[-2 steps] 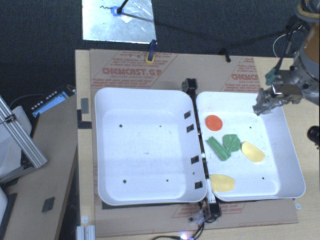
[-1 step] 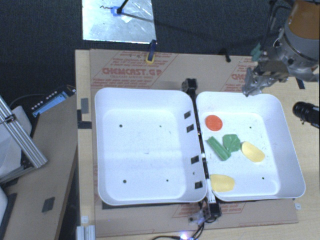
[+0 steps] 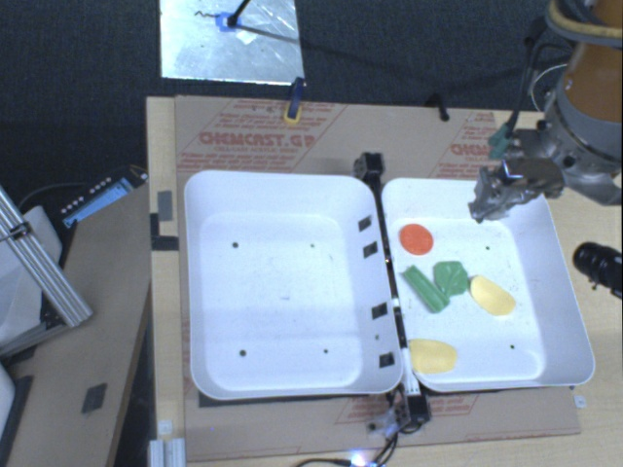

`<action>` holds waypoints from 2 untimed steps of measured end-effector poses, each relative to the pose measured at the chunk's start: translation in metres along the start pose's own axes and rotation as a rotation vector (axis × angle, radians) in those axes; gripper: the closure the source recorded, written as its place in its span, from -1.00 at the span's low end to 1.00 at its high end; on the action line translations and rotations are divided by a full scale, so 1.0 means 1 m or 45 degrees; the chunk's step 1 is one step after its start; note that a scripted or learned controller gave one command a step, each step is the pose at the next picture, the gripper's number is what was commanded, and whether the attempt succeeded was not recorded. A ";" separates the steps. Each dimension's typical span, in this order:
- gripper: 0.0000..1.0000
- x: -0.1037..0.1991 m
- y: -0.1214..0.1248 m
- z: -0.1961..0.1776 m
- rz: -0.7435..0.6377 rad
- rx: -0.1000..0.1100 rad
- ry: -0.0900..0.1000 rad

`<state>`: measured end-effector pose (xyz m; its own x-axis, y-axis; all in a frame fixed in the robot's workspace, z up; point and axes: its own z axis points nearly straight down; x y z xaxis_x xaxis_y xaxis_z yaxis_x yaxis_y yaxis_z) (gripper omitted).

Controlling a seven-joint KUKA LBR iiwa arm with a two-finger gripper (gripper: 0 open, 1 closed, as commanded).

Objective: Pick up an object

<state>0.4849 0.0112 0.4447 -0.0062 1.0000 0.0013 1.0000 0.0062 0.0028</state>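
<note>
— Where is the end effector (image 3: pixel 487 205) right now?

— Over the far part of the right-hand shallow white plastic bin (image 3: pixel 560 290), hanging from the grey arm with the orange band (image 3: pixel 589 86) that reaches in from the right. Whether its tips are apart or together, I cannot tell; nothing shows between them.

— What lies closest to it?

— The flat round orange-red disc (image 3: pixel 417 238), nearer the camera and toward the bin divider from the end effector, close by but apart from it. I'd judge that the likeliest pick. It has no long axis, so approach angle matters little.

— And further out?

— Nearer the camera again, a green bar-shaped piece (image 3: pixel 424 289), its long axis running diagonally, just beside a crumpled green lump (image 3: pixel 451 276). A yellow oval piece (image 3: pixel 493 296) sits just beside that lump. Furthest is another yellow oval (image 3: pixel 432 356) near the bin's front corner.

— The other bin?

— The left white bin (image 3: pixel 209 358) on the worktop (image 3: pixel 165 290) sits well apart, beyond the divider.
</note>
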 end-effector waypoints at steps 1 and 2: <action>1.00 0.026 0.022 -0.007 -0.001 -0.001 -0.001; 1.00 0.044 0.024 -0.023 0.000 -0.001 -0.001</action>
<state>0.5081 0.0555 0.4676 -0.0061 1.0000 0.0008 1.0000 0.0061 0.0040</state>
